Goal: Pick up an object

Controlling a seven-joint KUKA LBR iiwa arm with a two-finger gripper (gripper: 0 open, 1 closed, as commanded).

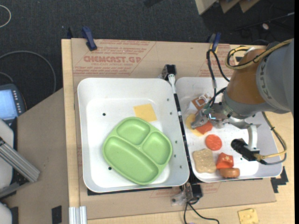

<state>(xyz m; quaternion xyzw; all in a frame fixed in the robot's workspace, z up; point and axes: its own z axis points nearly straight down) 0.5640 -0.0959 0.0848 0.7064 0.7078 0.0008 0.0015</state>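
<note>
1. The counter (117,55) carries 2 shallow white bins side by side; the left bin (93,92) and the right bin (273,171) touch along their middle edge.
2. In the left bin lies a green plate (137,149) with 3 compartments; a flat yellow slice (145,112) lies just beside its upper edge, and the 2 seem to touch or nearly touch.
3. The arm (261,83) reaches in from the right, grey with an orange band; it covers the upper right part of the right bin.
4. The tool (203,117) is low over the upper left part of the right bin, right at a red piece (203,128) and a yellow piece (190,121); how far the tool is open I cannot tell, and I cannot tell if it has hold of anything.
5. Below these lie a round red slice (214,142), a beige slice of bread (204,160), a small red piece (224,160) and a brown sausage-like piece (229,172); these 4 are near each other in the lower part of the right bin.
6. A small packet with brown and white print (202,100) lies just above the tool.
</note>
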